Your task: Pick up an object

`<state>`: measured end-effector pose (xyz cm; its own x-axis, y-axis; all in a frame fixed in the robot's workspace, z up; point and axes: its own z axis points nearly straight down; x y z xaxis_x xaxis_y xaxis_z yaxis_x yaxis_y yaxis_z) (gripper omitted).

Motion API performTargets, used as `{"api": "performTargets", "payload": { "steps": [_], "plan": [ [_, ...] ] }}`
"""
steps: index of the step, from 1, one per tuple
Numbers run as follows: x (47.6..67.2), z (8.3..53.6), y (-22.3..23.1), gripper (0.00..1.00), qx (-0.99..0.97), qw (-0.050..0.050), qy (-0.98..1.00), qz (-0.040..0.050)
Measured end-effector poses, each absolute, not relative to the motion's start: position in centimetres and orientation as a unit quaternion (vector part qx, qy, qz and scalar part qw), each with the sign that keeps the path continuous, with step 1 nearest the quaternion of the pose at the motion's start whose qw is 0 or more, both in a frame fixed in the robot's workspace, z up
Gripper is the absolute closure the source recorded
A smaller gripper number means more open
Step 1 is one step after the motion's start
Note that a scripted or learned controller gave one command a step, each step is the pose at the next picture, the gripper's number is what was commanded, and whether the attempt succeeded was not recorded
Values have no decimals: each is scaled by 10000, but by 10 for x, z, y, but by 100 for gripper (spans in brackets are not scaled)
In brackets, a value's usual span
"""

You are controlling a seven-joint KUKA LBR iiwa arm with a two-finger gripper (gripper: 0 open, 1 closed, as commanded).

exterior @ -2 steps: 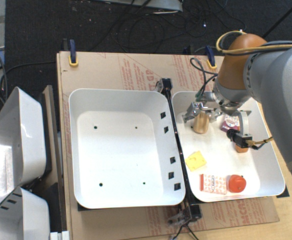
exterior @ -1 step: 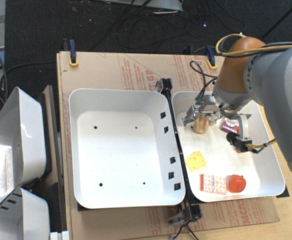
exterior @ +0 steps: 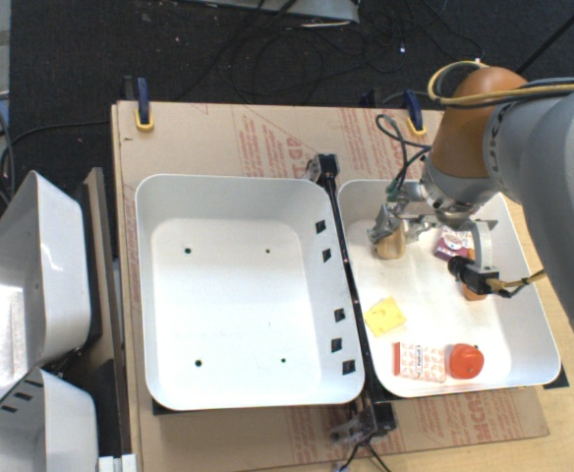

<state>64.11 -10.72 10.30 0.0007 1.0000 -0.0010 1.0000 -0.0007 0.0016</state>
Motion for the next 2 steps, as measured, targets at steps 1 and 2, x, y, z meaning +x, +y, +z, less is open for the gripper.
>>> {"api": "performTargets", "payload": {
  "steps": [1, 2],
  "plan": [
    [578, 217, -170, 100, 7100, 41, 7042, 6],
    [600, 169, -105, 100, 7045, -13, 7097, -2]
  ]
}}
